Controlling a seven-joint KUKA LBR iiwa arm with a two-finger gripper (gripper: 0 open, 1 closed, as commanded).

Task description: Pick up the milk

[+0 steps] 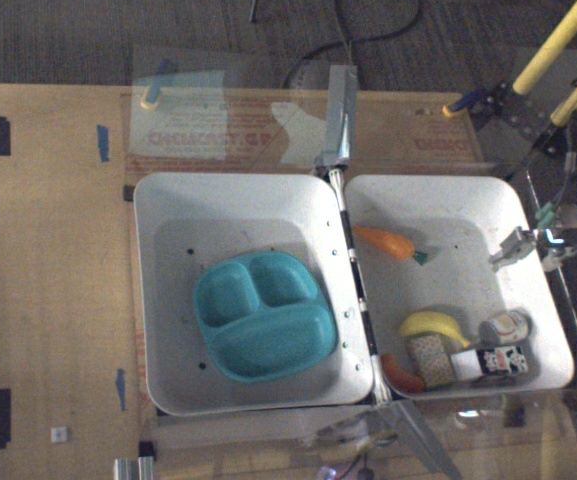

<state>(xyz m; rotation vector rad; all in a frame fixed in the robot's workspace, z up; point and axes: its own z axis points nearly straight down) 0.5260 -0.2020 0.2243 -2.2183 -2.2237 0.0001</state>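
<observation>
Milk carton [500, 360] lying in the right bin [468, 200], near-right corner, just beside a grey can [505, 326]; banana [431, 325], cracker pack [431, 360] and carrot [387, 243] nearby; teal divided plate [264, 314] in the left bin [168, 228]; end effector [521, 246] over the right rim, grip state impossible to tell.

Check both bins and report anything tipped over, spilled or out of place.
The milk carton lies on its side in the right bin, crowded into the near corner with a banana, a can and other food. The teal plate sits askew in the left bin. No spill shows.
</observation>
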